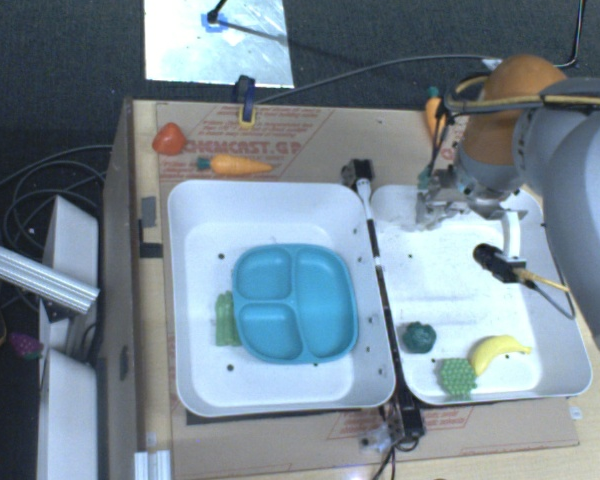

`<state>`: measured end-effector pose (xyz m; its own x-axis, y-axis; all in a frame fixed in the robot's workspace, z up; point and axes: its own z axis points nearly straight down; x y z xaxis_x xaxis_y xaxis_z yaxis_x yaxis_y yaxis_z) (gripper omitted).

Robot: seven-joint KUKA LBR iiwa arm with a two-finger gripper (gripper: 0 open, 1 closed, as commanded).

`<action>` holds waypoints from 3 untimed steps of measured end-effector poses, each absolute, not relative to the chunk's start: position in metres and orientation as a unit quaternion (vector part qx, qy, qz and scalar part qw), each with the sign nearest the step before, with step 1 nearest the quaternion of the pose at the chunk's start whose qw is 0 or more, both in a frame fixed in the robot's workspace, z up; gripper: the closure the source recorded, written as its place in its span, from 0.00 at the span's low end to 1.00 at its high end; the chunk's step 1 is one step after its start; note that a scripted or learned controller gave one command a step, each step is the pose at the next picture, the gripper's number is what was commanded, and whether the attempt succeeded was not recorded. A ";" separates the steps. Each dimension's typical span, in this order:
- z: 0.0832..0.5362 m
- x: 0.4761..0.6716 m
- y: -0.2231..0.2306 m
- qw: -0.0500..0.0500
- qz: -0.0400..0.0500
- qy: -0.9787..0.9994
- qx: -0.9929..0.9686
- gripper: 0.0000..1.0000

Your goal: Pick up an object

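The grey arm reaches in from the right, orange band up, and its claw [442, 208] hangs low over the far corner of the right bin [555, 368] (open or shut, I cannot tell). The banana [498, 351], green grape bunch [457, 377] and dark green piece [418, 337] lie at the near edge, well apart from it. The red print on the table [310, 128] is too blurred to read.

Orange carrot [230, 165] and red tomato [169, 139] on cardboard behind the bins, silver sheet [218, 26] on the floor

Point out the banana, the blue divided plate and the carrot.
banana [498, 350]: camera view, middle of its yellow curve.
blue divided plate [337, 308]: camera view, floor of its right compartment.
carrot [239, 166]: camera view, middle of its orange body.
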<state>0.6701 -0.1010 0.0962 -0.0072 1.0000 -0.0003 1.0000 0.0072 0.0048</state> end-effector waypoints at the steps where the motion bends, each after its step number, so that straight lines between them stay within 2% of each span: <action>1: 0.185 0.628 -0.094 0.002 0.002 0.708 0.707 1.00; 2: 0.183 0.627 -0.094 0.001 0.001 0.708 0.707 0.00; 3: 0.109 0.629 -0.102 0.000 0.000 0.707 0.707 0.00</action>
<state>0.6295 -0.1015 0.1092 -0.0009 1.0000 -0.0001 1.0000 0.0009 -0.0010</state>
